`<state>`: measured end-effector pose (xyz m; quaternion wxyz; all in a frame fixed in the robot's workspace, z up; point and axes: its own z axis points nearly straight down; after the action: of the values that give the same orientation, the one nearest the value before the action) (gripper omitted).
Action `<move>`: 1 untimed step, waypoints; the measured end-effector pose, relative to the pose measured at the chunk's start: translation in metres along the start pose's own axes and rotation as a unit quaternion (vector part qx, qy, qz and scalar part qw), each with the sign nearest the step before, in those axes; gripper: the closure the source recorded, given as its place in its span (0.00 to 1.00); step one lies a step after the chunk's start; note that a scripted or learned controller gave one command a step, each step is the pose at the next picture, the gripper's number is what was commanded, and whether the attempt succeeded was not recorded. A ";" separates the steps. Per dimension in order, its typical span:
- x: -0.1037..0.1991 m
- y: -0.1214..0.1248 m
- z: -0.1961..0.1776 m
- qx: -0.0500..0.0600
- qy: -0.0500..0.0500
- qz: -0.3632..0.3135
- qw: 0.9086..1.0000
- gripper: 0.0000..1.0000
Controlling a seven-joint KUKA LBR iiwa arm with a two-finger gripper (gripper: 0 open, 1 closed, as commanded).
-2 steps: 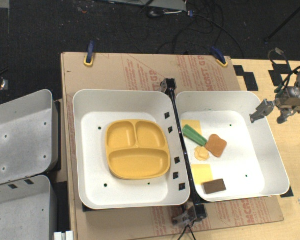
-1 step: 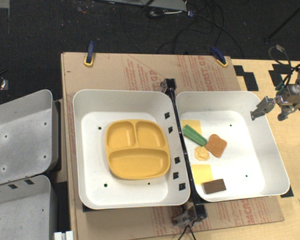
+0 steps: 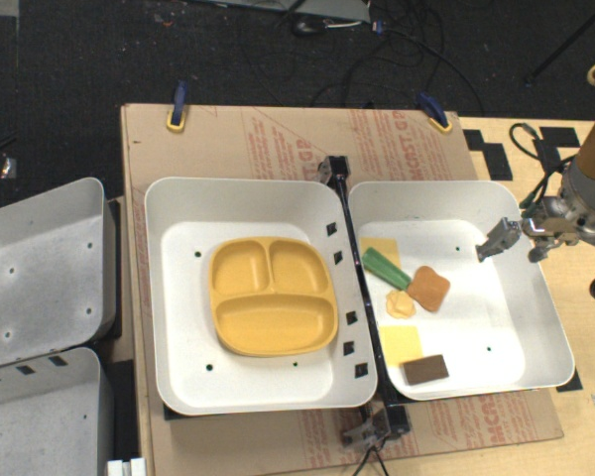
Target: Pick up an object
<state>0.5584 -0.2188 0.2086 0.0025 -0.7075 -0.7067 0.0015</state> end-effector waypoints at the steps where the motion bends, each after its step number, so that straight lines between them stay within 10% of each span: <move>1: 0.004 0.001 0.064 0.000 0.000 0.000 1.000 0.00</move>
<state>0.5586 -0.2147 0.1445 0.0027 -0.7074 -0.7068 0.0013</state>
